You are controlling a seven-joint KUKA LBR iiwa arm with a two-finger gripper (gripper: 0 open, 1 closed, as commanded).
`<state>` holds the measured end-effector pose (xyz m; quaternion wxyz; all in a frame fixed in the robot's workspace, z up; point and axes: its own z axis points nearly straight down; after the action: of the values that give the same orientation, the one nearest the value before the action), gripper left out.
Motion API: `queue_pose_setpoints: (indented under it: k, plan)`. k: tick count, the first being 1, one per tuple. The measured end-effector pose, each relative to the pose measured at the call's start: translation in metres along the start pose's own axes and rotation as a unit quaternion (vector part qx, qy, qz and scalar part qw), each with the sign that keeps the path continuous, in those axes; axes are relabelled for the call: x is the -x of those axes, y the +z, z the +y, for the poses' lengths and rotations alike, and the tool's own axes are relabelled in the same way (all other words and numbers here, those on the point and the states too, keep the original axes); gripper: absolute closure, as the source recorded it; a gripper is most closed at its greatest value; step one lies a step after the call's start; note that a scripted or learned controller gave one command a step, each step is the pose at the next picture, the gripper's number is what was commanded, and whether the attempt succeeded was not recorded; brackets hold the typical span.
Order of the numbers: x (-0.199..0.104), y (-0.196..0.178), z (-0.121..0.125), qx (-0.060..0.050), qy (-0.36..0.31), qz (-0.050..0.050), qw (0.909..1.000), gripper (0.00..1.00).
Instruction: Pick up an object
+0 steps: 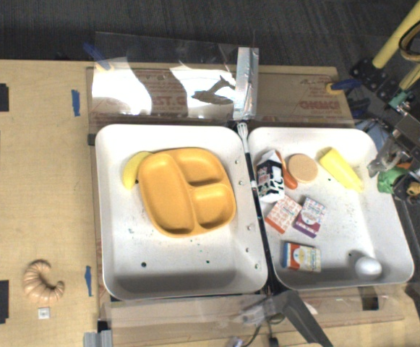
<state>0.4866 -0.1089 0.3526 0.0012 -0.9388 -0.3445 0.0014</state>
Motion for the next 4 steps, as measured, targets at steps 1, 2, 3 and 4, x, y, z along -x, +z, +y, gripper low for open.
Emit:
queue_pose_setpoints:
  k: [1,2,3,4]
  plan:
    - [-0.012,0.046,-0.025,-0.001,-0.064,-0.001,0.9979,1.0]
    - [-0.055,0.027,-0.008,0.001,0.236,0.001,0.9717,1.0]
    - [0.009,0.019,-0.001,-0.001,0.176,0.0,0.9844,1.0]
    - [-0.072,0.069,-0.014,-0.002,0.246,-0.002,0.9692,1.0]
